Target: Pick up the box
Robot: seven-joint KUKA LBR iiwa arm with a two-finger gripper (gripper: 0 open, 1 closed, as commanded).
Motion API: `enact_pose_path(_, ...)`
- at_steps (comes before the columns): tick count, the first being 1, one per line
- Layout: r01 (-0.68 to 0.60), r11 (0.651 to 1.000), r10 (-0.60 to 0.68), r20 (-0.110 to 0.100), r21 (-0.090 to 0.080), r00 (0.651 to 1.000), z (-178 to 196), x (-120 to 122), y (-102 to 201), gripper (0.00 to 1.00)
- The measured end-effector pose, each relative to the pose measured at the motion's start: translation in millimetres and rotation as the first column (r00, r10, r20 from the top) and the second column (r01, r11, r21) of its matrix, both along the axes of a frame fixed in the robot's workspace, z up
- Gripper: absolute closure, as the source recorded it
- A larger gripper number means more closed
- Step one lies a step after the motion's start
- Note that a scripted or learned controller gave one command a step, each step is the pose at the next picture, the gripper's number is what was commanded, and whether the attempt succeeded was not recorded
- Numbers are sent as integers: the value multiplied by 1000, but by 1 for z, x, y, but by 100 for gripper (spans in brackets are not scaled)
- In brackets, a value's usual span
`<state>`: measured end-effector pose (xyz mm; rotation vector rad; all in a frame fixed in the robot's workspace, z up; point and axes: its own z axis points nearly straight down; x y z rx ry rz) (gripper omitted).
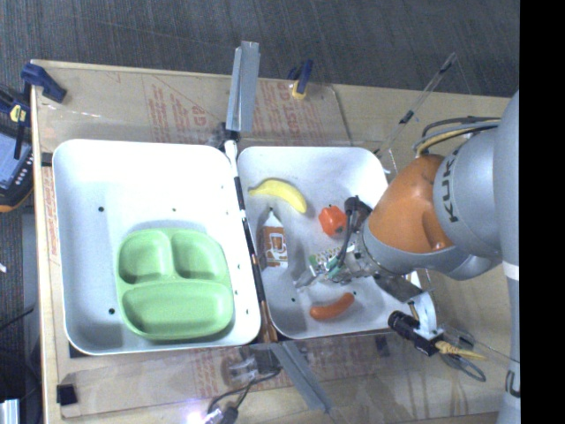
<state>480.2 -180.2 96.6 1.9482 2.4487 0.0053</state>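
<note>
your box [274,245] lies at the right bin's [300,159] nine o'clock wall; light, stiff carton, so grip its long edges. tool [328,266] at its three o'clock: finger state, cannot tell.

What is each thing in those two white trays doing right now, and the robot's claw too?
Box: lying in the right bin against its left wall, not held.
Banana: lying loose near the bin's top.
Red tomato-like thing: resting by the arm.
Sausage: lying near the bottom edge.
Green divided plate: flat in the left bin.
Gripper: low between box and sausage, holding nothing visible.
</note>
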Motion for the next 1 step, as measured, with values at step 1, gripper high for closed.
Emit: enact_pose_path(1,406,914,-406,-2,7,914,0,57,27,0)
